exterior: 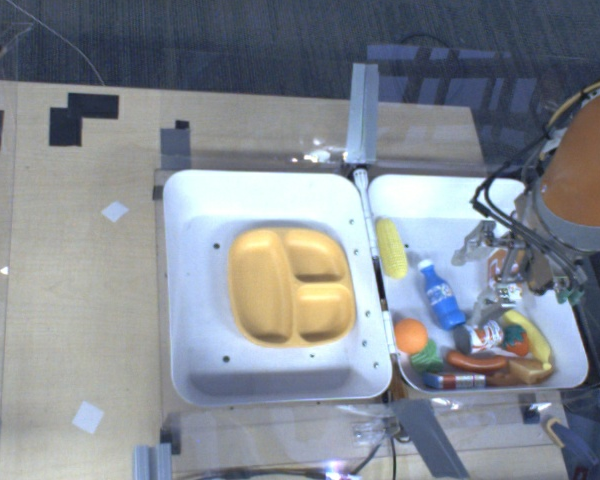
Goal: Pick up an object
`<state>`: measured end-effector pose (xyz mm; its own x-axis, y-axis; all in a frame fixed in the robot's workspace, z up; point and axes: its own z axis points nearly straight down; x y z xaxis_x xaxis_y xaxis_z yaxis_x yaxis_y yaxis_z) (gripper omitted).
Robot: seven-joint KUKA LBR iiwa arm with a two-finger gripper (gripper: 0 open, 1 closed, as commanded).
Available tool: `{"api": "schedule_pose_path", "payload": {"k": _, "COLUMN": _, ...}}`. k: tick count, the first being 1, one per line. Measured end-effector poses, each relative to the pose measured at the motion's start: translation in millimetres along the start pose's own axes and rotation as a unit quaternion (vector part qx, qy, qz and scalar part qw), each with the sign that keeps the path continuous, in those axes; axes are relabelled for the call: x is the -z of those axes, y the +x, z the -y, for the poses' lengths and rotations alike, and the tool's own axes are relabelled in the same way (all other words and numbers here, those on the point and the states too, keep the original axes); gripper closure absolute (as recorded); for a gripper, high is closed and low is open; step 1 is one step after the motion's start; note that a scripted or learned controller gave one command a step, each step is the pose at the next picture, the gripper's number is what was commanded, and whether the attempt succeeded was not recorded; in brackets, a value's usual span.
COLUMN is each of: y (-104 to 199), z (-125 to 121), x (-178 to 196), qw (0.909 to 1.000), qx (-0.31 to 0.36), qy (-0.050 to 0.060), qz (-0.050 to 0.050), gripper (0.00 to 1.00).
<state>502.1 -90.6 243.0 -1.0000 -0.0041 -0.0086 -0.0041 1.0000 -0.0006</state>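
Two white bins (180, 298) sat on a wooden bench (70, 298) above dark carpet. The bottle (440, 295) lay in the right bin, cap up-left. The gripper (492, 268) hovered open, empty.

Left bin (185, 268): yellow divided tray (290, 285), centred; right bin (430, 193): corn cob (390, 247) by the left wall; blue bottle (440, 294) near centre; orange (411, 336), sausage (477, 362), banana (533, 336) crowded along the near edge; gripper (495, 268) over the right side.
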Motion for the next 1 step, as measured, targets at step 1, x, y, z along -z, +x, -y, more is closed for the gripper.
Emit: {"api": "schedule_pose_path", "payload": {"k": 1, "y": -0.5, "z": 45.5, "x": -140.2, "qw": 0.9986, "qx": -0.052, "qy": 0.000, "qz": -0.002, "gripper": 0.00}}
